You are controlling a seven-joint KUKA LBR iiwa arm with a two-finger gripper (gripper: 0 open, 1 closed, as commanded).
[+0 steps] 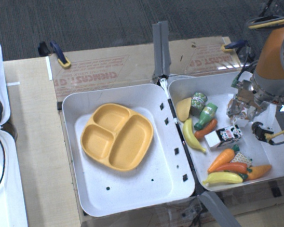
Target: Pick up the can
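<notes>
can (pixel 198 100) upright in right bin (pixel 282 161), far-left corner, beside green bottle (pixel 206 115) | gripper (pixel 239 106) low over bin's right half, apart from can | finger state: cannot tell

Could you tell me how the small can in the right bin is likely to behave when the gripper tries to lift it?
The can looks small and round-sided, so it may roll or slip if nudged off-centre. It sits tight against the green bottle and yellow wedge, so these may shift with it. It is probably rigid and light. The gripper hovers to its right.
</notes>
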